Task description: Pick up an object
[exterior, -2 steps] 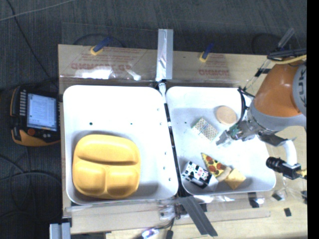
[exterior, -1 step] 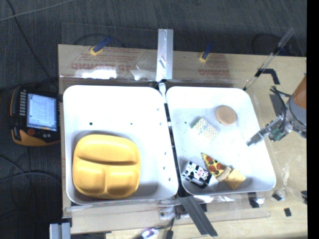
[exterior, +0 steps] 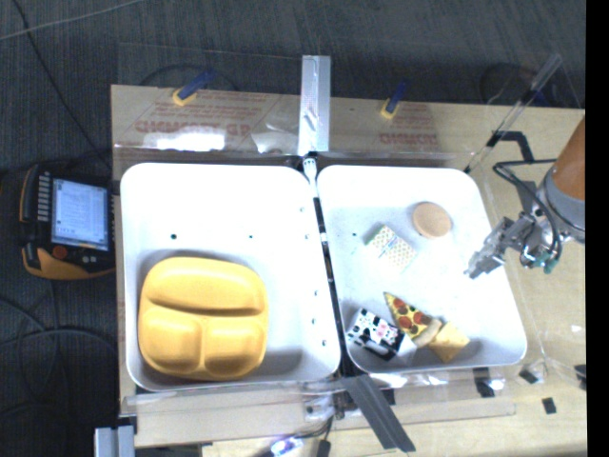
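The two white bins sat side by side on the bench, and I take the right bin (exterior: 495, 284) as my landmark. The gripper (exterior: 479, 267) hung above the right edge of this bin, at about the middle of its height, with the grey arm (exterior: 561, 208) coming in from outside the bin. Its two fingers looked a little spread, and nothing was between them.

Inside the right bin, a round tan disc (exterior: 432, 220) lay in the upper part, well apart from the gripper. Just beside it, lower and nearer to the bin's left wall, was a small patterned block (exterior: 391, 246). Along the bottom edge of the bin lay a black and white spotted piece (exterior: 371, 332), touching a pizza slice toy (exterior: 407, 316), and next to it a yellow wedge (exterior: 449, 341).

To the left of this bin, the left bin (exterior: 219, 198) held a big yellow bread-shaped thing (exterior: 202, 316) in its lower left part.
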Action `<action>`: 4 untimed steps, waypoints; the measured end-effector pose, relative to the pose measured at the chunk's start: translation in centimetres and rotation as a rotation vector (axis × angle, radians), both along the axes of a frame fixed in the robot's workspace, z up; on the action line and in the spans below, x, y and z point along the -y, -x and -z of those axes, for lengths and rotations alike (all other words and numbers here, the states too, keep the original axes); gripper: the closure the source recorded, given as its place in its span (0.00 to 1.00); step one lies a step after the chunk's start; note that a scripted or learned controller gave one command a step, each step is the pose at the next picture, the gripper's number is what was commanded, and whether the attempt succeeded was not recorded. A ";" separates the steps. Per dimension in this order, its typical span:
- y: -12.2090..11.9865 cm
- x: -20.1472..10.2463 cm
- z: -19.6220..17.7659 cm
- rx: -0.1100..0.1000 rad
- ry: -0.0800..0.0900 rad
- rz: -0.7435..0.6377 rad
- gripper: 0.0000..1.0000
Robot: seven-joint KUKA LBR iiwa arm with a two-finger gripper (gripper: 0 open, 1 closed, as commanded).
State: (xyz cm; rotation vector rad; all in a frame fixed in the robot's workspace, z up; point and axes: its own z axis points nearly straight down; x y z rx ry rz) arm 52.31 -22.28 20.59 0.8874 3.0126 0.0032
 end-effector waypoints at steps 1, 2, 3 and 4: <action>-0.2 -0.1 -0.7 0.002 -0.003 -0.001 1.00; -1.0 -5.8 0.6 0.001 -0.001 -0.460 1.00; -5.7 -4.1 0.8 0.001 0.001 -0.539 1.00; -2.6 -0.6 -1.1 0.005 0.001 -1.138 1.00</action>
